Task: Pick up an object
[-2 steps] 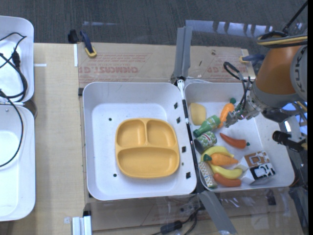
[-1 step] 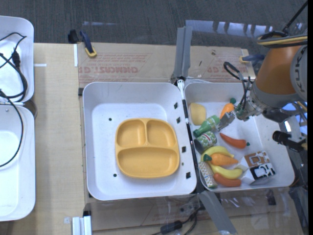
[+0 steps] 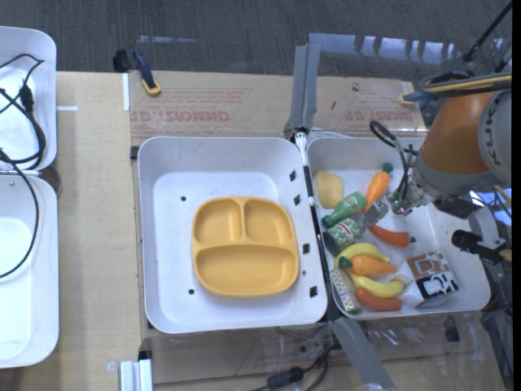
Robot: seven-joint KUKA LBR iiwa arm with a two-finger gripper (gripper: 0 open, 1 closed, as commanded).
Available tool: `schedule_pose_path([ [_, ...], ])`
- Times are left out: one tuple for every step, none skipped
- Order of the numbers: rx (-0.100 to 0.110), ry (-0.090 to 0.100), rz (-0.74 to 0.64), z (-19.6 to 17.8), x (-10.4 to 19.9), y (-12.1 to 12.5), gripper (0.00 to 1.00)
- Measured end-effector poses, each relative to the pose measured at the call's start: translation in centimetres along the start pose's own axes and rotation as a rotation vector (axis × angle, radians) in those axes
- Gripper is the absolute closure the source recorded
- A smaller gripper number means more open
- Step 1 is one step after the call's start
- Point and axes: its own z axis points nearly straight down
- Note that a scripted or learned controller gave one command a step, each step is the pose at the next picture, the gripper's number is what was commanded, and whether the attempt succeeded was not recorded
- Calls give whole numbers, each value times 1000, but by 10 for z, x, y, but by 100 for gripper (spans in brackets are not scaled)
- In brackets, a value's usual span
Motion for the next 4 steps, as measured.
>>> schedule_pose_path([
  [-2, -2, 4, -1, -22, 26, 0],
  [-2, -3, 32, -1, -57, -3, 0],
  [-3, -3, 13, -2, -43, 18, 0],
  [-5, -5, 13, -11, -43, 18, 100],
])
